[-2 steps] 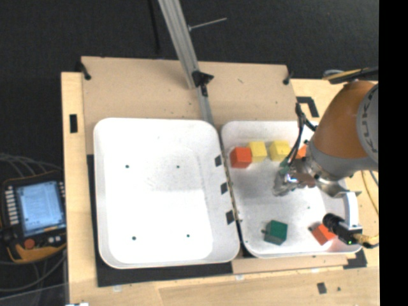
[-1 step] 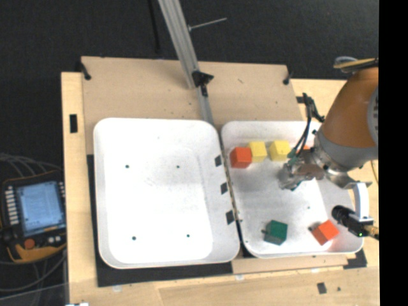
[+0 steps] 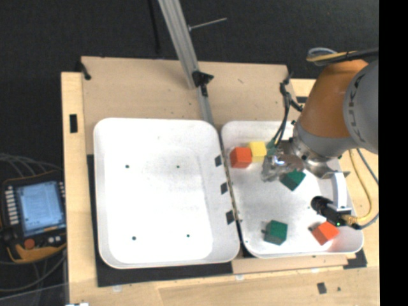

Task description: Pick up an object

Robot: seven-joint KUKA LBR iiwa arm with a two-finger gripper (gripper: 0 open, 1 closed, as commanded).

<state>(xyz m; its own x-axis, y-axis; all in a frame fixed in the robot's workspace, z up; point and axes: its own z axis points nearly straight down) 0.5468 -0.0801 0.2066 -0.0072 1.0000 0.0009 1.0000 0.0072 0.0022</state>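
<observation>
Nearest the camera, below the gripper, a dark green cube sat on the floor of the right-hand shallow white bin, and off to the gripper's lower right a small orange-red block lay close to that bin's corner. Just beside the gripper, on its right and slightly lower, a second green block rested tilted, touching or nearly touching the metal fingertips; whether it sat between them could not be told, nor whether they were apart or together. Left of the gripper, an orange cube and a small yellow cube stood side by side, touching, against the bin's inner wall. Judging by the low wrist, the arm had been brought down among this cluster to try for one of these pieces, probably the tilted green one. Well to the gripper's left lay the other white bin. Beyond, the pale wooden surface carried a slanted grey metal post.
</observation>
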